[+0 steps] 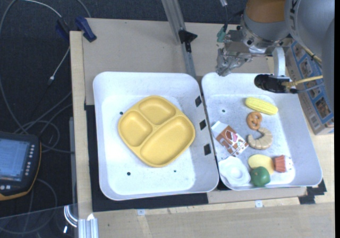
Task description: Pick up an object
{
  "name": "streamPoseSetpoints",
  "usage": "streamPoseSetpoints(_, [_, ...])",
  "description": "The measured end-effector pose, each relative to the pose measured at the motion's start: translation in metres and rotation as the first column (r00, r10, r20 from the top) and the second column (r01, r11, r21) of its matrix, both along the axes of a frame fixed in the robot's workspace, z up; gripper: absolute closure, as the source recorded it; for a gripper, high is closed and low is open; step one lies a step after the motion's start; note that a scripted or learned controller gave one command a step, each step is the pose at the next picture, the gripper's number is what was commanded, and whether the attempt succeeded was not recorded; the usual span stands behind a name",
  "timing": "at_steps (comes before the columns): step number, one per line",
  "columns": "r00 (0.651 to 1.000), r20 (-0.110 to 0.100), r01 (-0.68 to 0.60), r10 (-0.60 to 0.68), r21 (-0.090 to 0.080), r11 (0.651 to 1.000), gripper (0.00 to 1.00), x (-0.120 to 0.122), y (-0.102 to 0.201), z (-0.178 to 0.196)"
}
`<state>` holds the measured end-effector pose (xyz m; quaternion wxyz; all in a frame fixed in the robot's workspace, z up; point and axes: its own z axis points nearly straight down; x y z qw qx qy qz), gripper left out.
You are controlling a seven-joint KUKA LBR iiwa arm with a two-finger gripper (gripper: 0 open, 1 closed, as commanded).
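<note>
The gripper (227,66) hangs over the far rim of the right bin (305,141), near that bin's far left corner. Its metal fingers point down with nothing between them; whether they are spread or closed I cannot tell. Above it the arm (297,3) is smooth grey, with a glossy orange band; part of a raised letter mark shows on the grey shell but is not readable.

Both bins are shallow white plastic with rounded corners and a faint speckle. The left bin (106,125) holds a yellow tray (156,130), matte and rounded, with three compartments: two small, one large.

The right bin holds the small toy foods. A yellow corn cob (261,105), ridged, lies toward the far side. Just below it is a brown pretzel (254,120), then a pale tan croissant (261,138), curved. A flat red-brown and white packet (231,140) lies to their left; its print is too small to read. Along the near rim are a white fried egg (234,171), a yellow-green pear (259,161) touching a round green piece (260,177), and an orange-red block (280,163).

A black handheld pendant (16,163) with a lit screen lies at far left on the floor.
</note>
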<state>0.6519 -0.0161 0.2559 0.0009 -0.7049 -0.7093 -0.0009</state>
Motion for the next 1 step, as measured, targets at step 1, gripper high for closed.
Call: streamPoseSetpoints(1, [1.0, 0.0, -0.001, 0.001, 0.0, 1.0, 1.0, -0.003, 0.0581, 0.0024])
